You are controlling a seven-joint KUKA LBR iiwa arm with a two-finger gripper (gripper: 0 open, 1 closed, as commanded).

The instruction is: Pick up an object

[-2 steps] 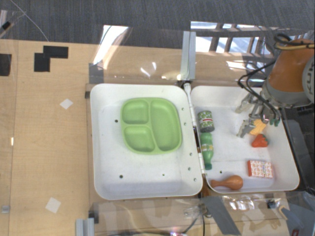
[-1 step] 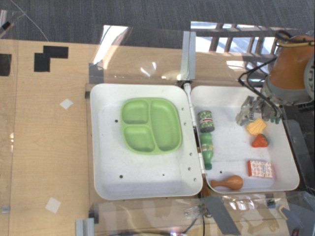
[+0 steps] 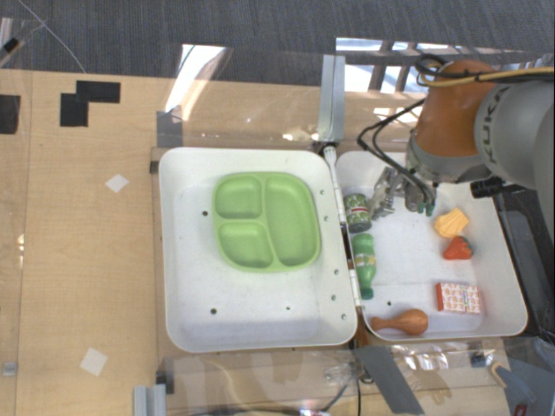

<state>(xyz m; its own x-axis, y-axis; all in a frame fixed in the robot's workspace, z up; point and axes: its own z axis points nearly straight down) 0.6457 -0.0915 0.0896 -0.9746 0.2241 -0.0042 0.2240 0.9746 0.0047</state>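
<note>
Nearest us, a brown drumstick [image 3: 401, 321] lies well below our gripper [image 3: 392, 194], which seems spread and empty, though blurred. We judge this the approach: next, descend on the can [image 3: 356, 212] just beside it.

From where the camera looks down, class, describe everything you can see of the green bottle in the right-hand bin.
The green bottle lies on its side along the right bin's left wall, lengthways beside the divider between the bins. It looks like glossy toy plastic, with a paler band near its middle and a narrower end toward the bin's front. Its upper end sits against or very near a small green-labelled can. The pincer hangs above the bin's floor to the can's right, apart from the bottle.
</note>
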